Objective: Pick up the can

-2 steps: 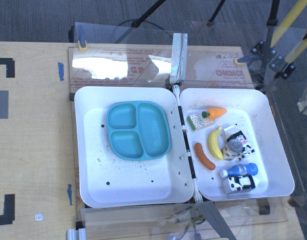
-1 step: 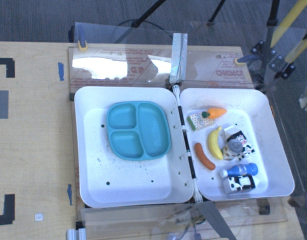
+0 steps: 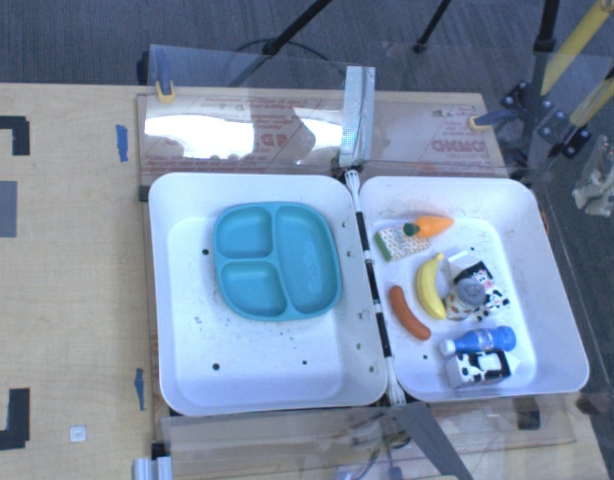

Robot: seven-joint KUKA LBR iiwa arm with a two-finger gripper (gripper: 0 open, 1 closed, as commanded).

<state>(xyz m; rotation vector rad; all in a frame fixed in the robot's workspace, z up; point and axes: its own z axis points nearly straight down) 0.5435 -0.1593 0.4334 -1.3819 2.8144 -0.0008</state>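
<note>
From the camera view above the desk [image 3: 67, 268], two white bins sat side by side. The left bin [image 3: 187, 348] held a teal divided plate [image 3: 277, 260]. The right bin [image 3: 517, 218] was crowded. The can [image 3: 473, 288], black and white with a grey round end facing up, lay near that bin's middle, touching the yellow banana [image 3: 430, 286] on its left. An orange carrot [image 3: 432, 226] and a small patterned packet [image 3: 397, 241] lay behind them. A red sausage [image 3: 409, 311] lay just left of the banana. A blue bottle [image 3: 483, 341] rested against a black-and-white carton [image 3: 479, 368] in front. The end effector's state could not be told.
</note>
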